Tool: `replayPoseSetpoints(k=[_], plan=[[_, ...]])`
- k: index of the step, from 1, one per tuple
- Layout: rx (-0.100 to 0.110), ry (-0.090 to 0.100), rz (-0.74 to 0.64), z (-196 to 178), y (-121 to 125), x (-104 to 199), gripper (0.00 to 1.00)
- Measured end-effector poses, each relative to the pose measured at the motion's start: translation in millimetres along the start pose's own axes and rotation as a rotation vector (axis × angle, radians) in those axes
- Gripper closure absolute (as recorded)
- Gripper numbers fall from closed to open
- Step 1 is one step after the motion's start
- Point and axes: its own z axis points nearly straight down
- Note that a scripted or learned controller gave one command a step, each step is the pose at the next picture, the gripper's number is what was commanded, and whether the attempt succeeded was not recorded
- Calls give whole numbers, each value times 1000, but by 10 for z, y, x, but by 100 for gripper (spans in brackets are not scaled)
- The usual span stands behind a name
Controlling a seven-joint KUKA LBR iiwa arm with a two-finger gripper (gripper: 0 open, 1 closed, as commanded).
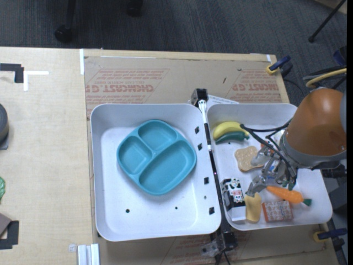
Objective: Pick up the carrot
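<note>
- Orange carrot (285, 194) lies in the right bin (309, 114), toward its 5 o'clock corner.
- Gripper (268, 176) hangs just at the carrot's 10 o'clock; how wide it stands cannot be told.
- Banana (229, 130) sits at the bin's 11 o'clock.
- Teal plate (157, 157) rests in the left bin (106, 148).

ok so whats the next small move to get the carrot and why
Probably a short shift toward the carrot, then a descent onto its middle. The gripper sits over the right bin at the carrot's tip rather than astride it, and the carrot lies flat, with a red packet and a yellow block close by.
</note>
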Motion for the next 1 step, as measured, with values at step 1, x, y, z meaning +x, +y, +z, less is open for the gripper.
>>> replayPoseSetpoints(k=[1], plan=[[7, 15, 107, 199, -440, -93, 0]])
